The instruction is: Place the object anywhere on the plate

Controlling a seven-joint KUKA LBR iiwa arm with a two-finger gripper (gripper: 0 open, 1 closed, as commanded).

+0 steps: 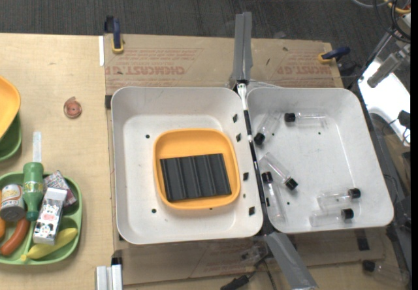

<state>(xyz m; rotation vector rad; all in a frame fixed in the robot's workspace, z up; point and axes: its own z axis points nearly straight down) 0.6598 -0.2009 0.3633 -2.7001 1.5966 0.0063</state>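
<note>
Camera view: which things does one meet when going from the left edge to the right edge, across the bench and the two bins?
Green plate of toy food → left white bin → orange plate with a dark ridged block on it → right white bin with clear black-capped tubes.

Both bins: left bin (pixel 130 171) and right bin (pixel 366 151) plain white. Plate (pixel 168 145) orange-yellow, carrying a dark grey ribbed slab (pixel 196 176). Clear vials (pixel 304 116) with black caps; bench (pixel 52 73) pale wood, cardboard sheet (pixel 176 63) brown with red print, side dish (pixel 65 246) green.
</note>
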